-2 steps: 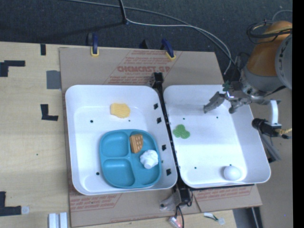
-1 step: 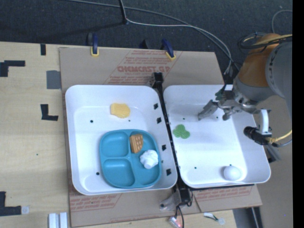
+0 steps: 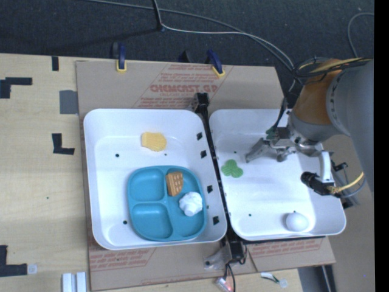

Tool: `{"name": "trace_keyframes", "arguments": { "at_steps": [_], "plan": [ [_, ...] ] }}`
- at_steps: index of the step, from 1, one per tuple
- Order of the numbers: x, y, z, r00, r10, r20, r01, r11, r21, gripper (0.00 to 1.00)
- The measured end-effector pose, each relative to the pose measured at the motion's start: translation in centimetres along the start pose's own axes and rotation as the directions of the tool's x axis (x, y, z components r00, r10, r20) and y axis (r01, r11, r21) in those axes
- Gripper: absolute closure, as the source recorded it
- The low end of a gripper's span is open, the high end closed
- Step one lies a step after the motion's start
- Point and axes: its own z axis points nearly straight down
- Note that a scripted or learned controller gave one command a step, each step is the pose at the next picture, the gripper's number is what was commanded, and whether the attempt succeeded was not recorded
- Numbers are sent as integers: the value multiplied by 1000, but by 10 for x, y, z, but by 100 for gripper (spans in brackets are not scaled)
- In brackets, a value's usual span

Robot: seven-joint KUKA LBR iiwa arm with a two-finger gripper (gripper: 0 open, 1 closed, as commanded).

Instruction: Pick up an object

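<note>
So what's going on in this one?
A grey arm reaches in from the right over the right bin. Its gripper sits low near a small green piece on the bin floor, without anything visibly held. A white ball lies near that bin's front edge. In the left bin, a blue divided tray holds a brown waffle-like piece and a white lump, with a yellow piece lying behind the tray.

Arm (image 3: 346,102) cropped at right edge — pincer (image 3: 258,152) fingers too small to tell.
</note>
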Motion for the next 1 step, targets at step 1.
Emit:
{"name": "trace_keyframes", "arguments": {
  "at_steps": [1],
  "plan": [
    [0,1,-13,1000,0,1,0,1000,-4,100]
  ]
}}
